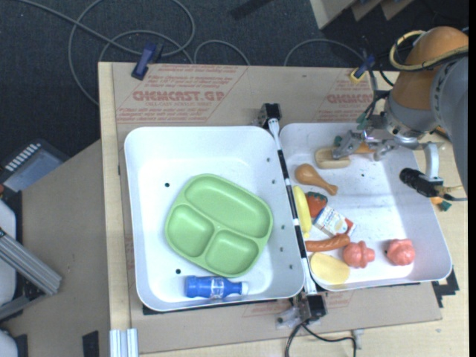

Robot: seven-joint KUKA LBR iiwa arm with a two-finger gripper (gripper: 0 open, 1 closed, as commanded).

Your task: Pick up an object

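Observation:
My gripper (364, 146) hangs low over the far part of the right bin (416, 222), and its fingers stand spread, so it is open. A flat tan piece (331, 158) lies just left of it, touching or nearly touching the left finger (343, 144). A small orange bit shows between the fingers, but I cannot tell what it is. Nearer the front lie a brown drumstick (314, 177), a yellow banana (300, 210), a red pepper (318, 199), a small packet (333, 220), a sausage (327, 242), a yellow disc (329, 268) and two red fruits (358, 254) (400, 251).
The left bin (149, 162) holds a green divided plate (217, 224) and a blue bottle (214, 287) near its front wall. The divider between the bins (286, 192) runs front to back. The grey arm with its orange band (431, 58) enters from the upper right.

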